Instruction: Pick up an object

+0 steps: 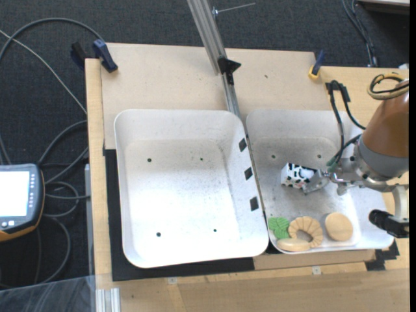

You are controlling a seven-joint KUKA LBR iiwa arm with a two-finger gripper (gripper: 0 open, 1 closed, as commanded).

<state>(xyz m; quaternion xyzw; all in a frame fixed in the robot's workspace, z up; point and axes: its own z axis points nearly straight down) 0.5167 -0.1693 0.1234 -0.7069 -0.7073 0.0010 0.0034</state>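
No writing is legible. My gripper (318, 182) touches the black-and-white toy (298, 175) in the right bin (286, 125); whether it pinches it, I cannot tell

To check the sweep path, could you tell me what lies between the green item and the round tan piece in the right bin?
In the camera view, a ridged tan ring lies between the green item and the round tan piece, along the right bin's near edge.

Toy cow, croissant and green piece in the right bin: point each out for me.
toy cow (298, 175), camera view, on its spotted back.
croissant (305, 229), camera view, on the top of its ridged arc.
green piece (279, 226), camera view, on its middle.
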